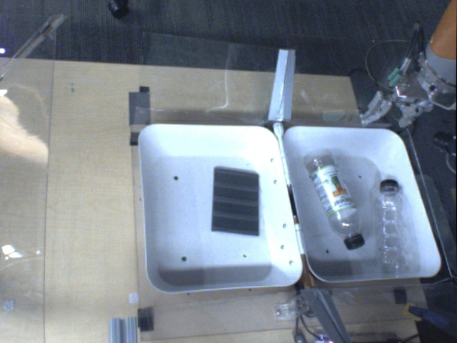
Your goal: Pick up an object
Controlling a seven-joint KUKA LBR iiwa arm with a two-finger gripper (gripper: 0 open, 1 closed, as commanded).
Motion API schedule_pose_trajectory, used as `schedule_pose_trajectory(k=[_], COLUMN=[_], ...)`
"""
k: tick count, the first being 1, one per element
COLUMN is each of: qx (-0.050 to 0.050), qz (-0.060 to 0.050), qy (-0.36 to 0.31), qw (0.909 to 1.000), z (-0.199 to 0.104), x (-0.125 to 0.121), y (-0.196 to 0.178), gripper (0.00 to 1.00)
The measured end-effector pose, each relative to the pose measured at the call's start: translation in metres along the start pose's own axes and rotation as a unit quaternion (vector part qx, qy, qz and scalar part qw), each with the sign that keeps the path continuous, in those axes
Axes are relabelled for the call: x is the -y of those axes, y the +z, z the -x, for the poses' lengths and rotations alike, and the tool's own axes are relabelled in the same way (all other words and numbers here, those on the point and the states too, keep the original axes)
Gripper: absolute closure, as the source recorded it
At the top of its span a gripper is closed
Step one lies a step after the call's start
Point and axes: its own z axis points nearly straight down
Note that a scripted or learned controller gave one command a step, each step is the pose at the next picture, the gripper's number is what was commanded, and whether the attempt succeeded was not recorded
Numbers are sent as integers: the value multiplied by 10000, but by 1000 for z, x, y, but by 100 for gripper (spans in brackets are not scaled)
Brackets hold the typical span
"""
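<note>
A clear plastic bottle with a green and orange label point(333, 194) lies slanted in the right bin point(410, 148), its black cap toward the near side. A second clear bottle without a label point(390, 226) lies along that bin's right wall, dark cap at the far end. A black ribbed rectangular pad point(236, 200) lies flat in the middle of the left bin point(161, 156). My gripper point(392, 111) hangs above the far right corner of the right bin, beyond its rim, open, with nothing between its fingers.
A metal post point(281, 84) stands at the far side where the two bins meet. Cables loop behind the gripper at the top right. A transparent panel covers the wooden bench on the left.
</note>
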Motion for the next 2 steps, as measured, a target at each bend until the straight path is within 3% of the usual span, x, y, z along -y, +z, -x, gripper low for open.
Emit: schedule_pose_trajectory(k=[1,2], qx=[-4,1], qz=[-2,29], qy=[-418,-1096], qw=[9991,9940], z=[-32,-66], x=[11,52], y=[145,173], gripper=[0,0])
